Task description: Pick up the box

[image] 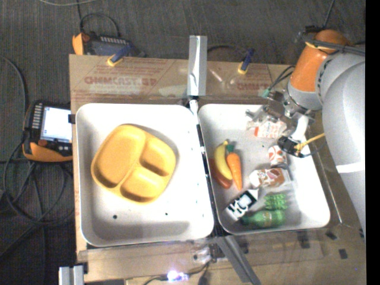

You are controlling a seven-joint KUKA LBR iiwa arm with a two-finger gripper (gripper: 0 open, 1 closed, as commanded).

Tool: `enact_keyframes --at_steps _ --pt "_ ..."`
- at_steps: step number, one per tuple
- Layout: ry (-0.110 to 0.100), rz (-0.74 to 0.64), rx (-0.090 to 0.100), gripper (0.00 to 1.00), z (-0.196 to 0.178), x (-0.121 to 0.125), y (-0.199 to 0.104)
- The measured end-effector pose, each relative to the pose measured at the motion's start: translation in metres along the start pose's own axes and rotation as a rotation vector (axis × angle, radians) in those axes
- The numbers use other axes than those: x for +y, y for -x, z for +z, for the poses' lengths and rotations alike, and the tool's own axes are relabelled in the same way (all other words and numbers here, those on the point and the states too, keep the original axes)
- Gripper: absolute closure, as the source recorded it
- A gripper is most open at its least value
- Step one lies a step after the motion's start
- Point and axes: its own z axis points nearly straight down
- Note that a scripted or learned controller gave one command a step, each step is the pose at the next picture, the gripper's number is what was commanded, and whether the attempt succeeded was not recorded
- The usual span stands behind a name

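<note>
Camera view is showing the end effector hovering, its opening impossible to tell, with the white-and-red box lying just beside it on its bin-divider side, probably light and crushable, so gripping gently across its narrow sides is looking wisest.

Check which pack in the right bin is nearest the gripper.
The white and red pack, far end, beside the gripper; the brown pack and black box lie nearer the front.
</note>
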Motion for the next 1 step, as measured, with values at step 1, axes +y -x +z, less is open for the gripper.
enact_keyframes --at_steps 1 --pt "-0.004 -0.002 -0.002 1.0 -0.0083 -0.0013 -0.0008"
